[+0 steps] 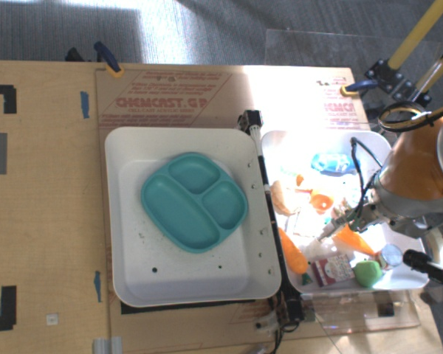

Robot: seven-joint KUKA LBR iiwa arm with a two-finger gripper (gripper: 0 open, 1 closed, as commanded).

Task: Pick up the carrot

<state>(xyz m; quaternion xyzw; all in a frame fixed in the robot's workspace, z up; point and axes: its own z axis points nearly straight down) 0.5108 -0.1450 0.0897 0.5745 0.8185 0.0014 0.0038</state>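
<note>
The arm enters from 3 o'clock, with the orange band above the wrist. It leans toward 9 o'clock, and the gripper [338,222] points down and toward 8 o'clock.

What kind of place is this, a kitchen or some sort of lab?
Probably a robotics lab bench: two white bins clamped on cardboard, a teal divided plate in one, toy food like a carrot in the other, under the robot arm.

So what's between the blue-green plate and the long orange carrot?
In the camera view, only a bare bit of the left bin and the dark strip where the two bins meet lie between the plate and the carrot.
</note>
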